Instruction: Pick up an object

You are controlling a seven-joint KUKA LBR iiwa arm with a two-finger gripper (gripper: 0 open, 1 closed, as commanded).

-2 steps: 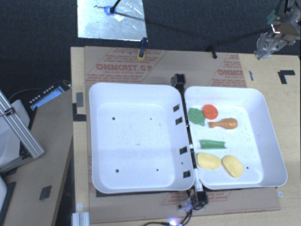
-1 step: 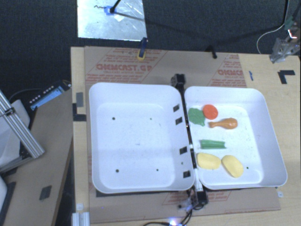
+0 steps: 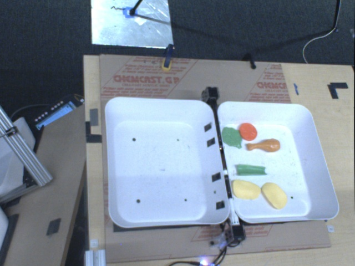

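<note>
Six toy foods lie in the right bin point(image 3: 316, 148), all in its left half, near the wall shared with the left bin point(image 3: 161, 165).

- The drumstick point(image 3: 264, 145) is tan-orange. It lies nearly left to right, with its thick end to the right and its thin bone end to the left, toward the greens.
- The tomato point(image 3: 248, 131) is round and red-orange. It sits just above the drumstick's thin end, and it is touching or nearly touching the greens point(image 3: 232, 137), a dark green, lumpy piece.
- The pod point(image 3: 250, 170) is a slim green strip lying left to right, below the drumstick.
- The left potato point(image 3: 246, 190) is a pale yellow oval lying left to right.
- The right potato point(image 3: 274, 195) slants from upper left to lower right, just beside the left potato.

I cannot tell how far open the gripper is or whether it has hold of anything.
</note>
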